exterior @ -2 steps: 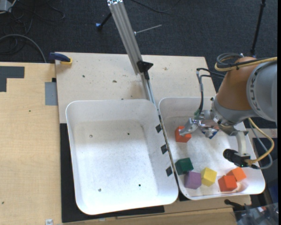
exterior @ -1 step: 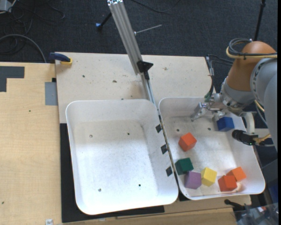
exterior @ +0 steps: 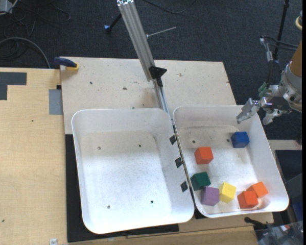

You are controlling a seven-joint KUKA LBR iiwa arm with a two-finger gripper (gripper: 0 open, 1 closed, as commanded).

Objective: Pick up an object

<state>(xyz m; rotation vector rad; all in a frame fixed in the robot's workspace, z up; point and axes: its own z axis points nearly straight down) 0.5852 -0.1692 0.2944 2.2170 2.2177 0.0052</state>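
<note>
Camera view, gripper (exterior: 256, 111): hangs over the right bin's (exterior: 275, 162) far right rim, fingers apart, nothing between them.
Camera view, nearest target: blue cube (exterior: 239, 139), just near-left of the gripper, close to the bin wall.
Camera view, others: orange cube (exterior: 204, 154) mid-bin; green cube (exterior: 200, 179), purple cube (exterior: 210, 195), yellow cube (exterior: 227, 192) clustered at the near edge.
Risk: a finger may strike the rim, or nudge the blue cube aside.

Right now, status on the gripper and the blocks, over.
Gripper open, holding nothing, above the right bin's far rim. Blue block nearest, just below it. Nothing crowding the blue block; orange block sits apart.
</note>
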